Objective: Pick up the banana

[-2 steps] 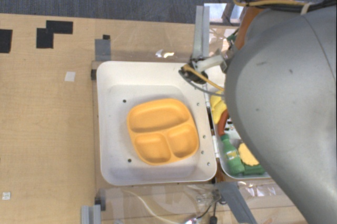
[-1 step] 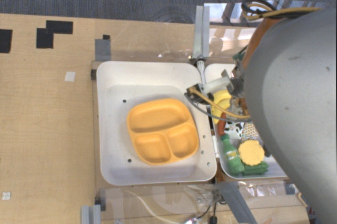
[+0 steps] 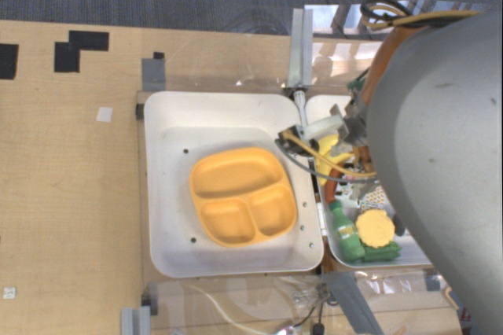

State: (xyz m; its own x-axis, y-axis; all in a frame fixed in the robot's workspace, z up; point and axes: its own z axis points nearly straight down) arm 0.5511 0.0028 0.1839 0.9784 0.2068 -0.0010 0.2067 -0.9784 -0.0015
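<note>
Looming grey across the right side, the arm (image 3: 440, 168) is closest to the lens and hides much of the right bin (image 3: 339, 251). Going from the left: bare table (image 3: 71, 168), then the left bin (image 3: 228, 259) with an orange sectioned plate (image 3: 242, 196) lying in it. Over the divide between the bins hang the jaws (image 3: 314, 138); whether they are wide, narrow or holding anything I cannot tell, since cables and the wrist muddle that spot. Just right of them, touching or nearly so, a yellow shape reads as the banana (image 3: 332, 154), lying in the right bin's upper left corner, partly covered. Farther down sit a green item (image 3: 346, 235) and a yellow round piece (image 3: 375, 228).

Judging by looks, the banana is light, probably smooth plastic, so apt to slip; gripping across its middle, where the curve is thickest, seems safest.
</note>
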